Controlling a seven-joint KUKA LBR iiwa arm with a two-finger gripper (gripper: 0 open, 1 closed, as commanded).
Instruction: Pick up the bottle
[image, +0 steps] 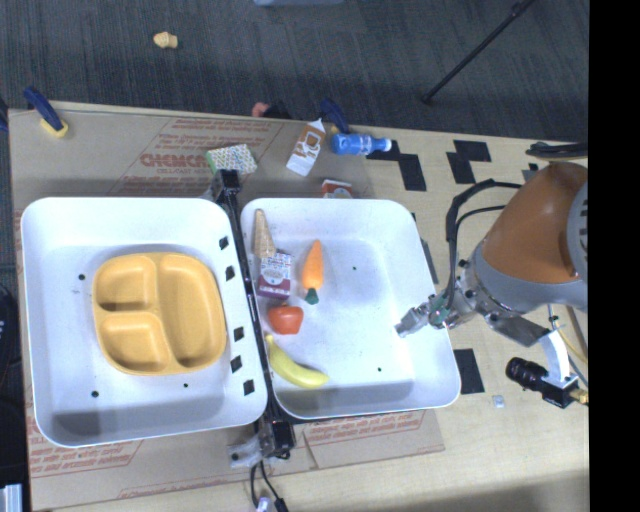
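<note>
Hand (420, 320) hangs over the right rim of the right bin (395, 385), at about three o'clock of that bin. It is small and blurred in the camera view, so how far it is open cannot be told; nothing is seen in it. The grey arm (530, 250), with its orange band, reaches in behind it from the right.

Toward nine o'clock from the hand, along the left side of the right bin, lie a carrot (313, 267), a tomato (286, 319), a banana (295, 370), a small carton (274, 276) and a cone-shaped piece (262, 234).

The bottle (355, 145) is well apart from the hand, toward eleven o'clock from it, out of both bins. It lies on its side on the counter (500, 440) just beyond the far rim of the right bin. Its long axis runs from nine o'clock to three o'clock, with the narrower end toward three o'clock. It is small, blue, with a paler band across the body; finer detail is too small to tell. A small packet (306, 148) lies just beside it at nine o'clock.

Farther out, the left bin (50, 230) holds a yellow divided tray (160, 310).
</note>
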